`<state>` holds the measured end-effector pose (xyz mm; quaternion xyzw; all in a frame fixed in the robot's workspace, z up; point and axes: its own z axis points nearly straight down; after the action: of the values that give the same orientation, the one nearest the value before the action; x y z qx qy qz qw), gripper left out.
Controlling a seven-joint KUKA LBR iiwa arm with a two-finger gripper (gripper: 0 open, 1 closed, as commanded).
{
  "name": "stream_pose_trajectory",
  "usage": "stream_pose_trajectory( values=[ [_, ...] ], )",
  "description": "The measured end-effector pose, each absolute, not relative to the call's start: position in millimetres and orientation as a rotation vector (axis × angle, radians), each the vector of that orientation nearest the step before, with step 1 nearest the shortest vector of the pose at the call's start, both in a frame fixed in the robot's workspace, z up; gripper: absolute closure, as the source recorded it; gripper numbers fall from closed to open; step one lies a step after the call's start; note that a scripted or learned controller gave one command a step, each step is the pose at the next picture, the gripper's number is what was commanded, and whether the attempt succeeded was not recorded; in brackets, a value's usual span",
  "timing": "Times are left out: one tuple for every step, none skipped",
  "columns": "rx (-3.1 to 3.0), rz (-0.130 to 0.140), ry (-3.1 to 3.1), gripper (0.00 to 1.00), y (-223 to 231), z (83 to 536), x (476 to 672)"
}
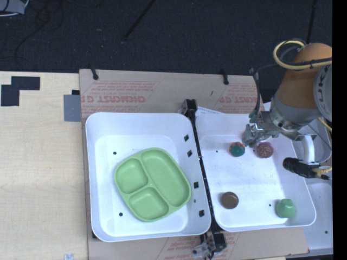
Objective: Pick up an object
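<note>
Your gripper (pixel 254 136) is hovering at the right bin's (pixel 255 221) far edge, between a teal ball (pixel 237 149) and a reddish ball (pixel 264 150); whether it's gripping, you cannot tell. Nothing is looking lifted; picking is remaining.

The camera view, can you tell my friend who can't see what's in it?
A robot arm reaches in from the right, its claw just above a teal ball and a reddish ball in the right bin. That bin also holds a brown disc and a green block. The left bin holds a green divided plate.
</note>
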<state>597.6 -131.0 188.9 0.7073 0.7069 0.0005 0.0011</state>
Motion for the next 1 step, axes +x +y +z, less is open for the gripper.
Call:
stream_pose_trajectory(
  values=[
    [2.219, 0.002, 2.219, 1.00, -136.8, 245.9, 606.6]
  ],
)
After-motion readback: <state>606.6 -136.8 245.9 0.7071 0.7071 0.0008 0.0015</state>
